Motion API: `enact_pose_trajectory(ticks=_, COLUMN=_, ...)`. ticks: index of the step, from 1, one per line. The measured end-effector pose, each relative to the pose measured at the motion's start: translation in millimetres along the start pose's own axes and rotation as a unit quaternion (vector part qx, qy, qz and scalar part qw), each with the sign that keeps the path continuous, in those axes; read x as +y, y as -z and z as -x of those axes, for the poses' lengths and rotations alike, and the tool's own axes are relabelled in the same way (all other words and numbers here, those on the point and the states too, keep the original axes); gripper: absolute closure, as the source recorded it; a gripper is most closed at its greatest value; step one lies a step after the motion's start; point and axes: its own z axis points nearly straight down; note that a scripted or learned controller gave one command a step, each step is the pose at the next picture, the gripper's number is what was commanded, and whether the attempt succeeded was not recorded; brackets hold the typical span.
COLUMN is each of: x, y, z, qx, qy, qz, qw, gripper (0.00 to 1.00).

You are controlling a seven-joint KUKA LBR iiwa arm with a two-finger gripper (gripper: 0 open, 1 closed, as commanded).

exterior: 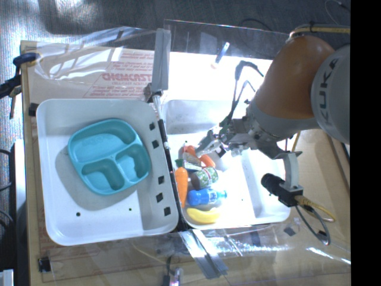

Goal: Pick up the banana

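banana (202,215) yellow, short, curved, lying flat at near edge of right bin (268,213), toward its near-left corner; blue bottle (206,196) just behind it, touching; orange carrot (181,185) along the bin's left wall; striped can (206,176) and more small items farther back; gripper (209,143) over that pile, well apart from banana, finger state cannot tell; left bin (53,219) holds blue divided tray (109,155) on a grey plate (80,193)
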Motion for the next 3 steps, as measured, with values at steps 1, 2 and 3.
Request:
enact_pose_trajectory(ticks=1, x=49.2, y=-79.4, z=51.2, qx=0.000, qy=-0.047, qz=0.000, qw=0.9989, gripper=0.00)
enact_pose_trajectory(ticks=2, x=68.5, y=-165.0, z=62.1, qx=0.000, qy=-0.036, qz=0.000, qw=0.9993, gripper=0.00)
enact_pose_trajectory(ticks=3, x=75.7, y=-176.8, z=58.1, qx=0.001, qy=-0.076, qz=0.004, qw=0.9971, gripper=0.00)
